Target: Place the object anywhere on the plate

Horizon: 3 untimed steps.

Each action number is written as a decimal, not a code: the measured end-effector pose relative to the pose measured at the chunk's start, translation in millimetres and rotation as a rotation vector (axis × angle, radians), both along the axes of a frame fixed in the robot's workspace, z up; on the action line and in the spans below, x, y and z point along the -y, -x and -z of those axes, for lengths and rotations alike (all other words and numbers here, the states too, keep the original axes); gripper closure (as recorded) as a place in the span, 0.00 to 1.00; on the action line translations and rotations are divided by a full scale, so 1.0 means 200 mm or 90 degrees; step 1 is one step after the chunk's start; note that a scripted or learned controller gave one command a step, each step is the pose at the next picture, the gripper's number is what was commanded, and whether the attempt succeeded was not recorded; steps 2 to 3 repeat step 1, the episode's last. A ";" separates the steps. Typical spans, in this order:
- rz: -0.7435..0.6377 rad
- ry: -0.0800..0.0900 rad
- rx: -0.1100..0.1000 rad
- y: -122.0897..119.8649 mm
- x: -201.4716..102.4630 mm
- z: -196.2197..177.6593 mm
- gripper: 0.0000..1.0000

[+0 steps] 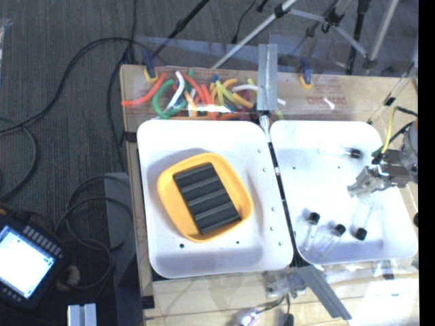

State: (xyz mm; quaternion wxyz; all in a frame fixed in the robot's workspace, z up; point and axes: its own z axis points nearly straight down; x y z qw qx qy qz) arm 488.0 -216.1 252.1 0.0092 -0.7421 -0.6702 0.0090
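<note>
A yellow plate (167, 185) sits in the left white bin (153, 250). A black ridged block (207, 196) lies on the plate, tilted a little. In the right white bin (299, 138) lie several clear vials with black caps: one near the back (353, 153), one at the front left (312, 218), and two more beside it (337, 229) (360, 233). My gripper (360, 184) hangs over the right side of the right bin, above the vials and far from the plate. I see nothing held in it.
Coloured cables (190, 94) lie in a tangle behind the left bin. A metal post (268, 80) stands at the back between the bins. Tripod legs (319, 12) cross the floor behind the bench. A tablet (20, 260) lies at the lower left.
</note>
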 end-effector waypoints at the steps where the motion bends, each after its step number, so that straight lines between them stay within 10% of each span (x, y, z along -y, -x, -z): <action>1: 0.000 0.000 0.000 0.00 0.00 0.00 0.00; 3: 0.000 0.000 0.000 0.00 0.00 0.00 0.00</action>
